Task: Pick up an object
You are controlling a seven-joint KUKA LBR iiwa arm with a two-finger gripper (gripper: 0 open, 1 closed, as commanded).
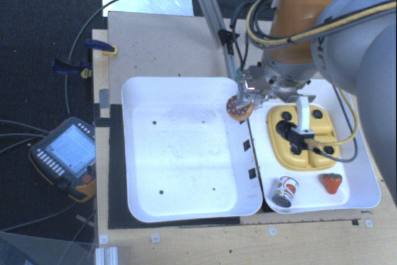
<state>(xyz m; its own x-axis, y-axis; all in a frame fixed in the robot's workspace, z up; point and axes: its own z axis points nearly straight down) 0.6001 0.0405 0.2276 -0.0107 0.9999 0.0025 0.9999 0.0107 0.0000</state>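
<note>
Near the frame's centre, at the divide between the two bins, the gripper (247, 96) is seen with a small brown doughnut-like object (239, 108) just below it at its tip; whether it is clasped cannot be told. In the right bin (366, 195), one yellow toy (302, 136), one can (285, 190) and one strawberry (332, 182) are counted, lower right of the gripper.

- Two bins (180, 195), white with small black dots.
- Yellow tray (307, 158) with black marks.
- Red strawberry (332, 183), green top.
- Can (285, 190), white and orange-red.
- Brown speckled doughnut (239, 109).
- Arm (347, 28) grey, orange band at twelve o'clock.
</note>
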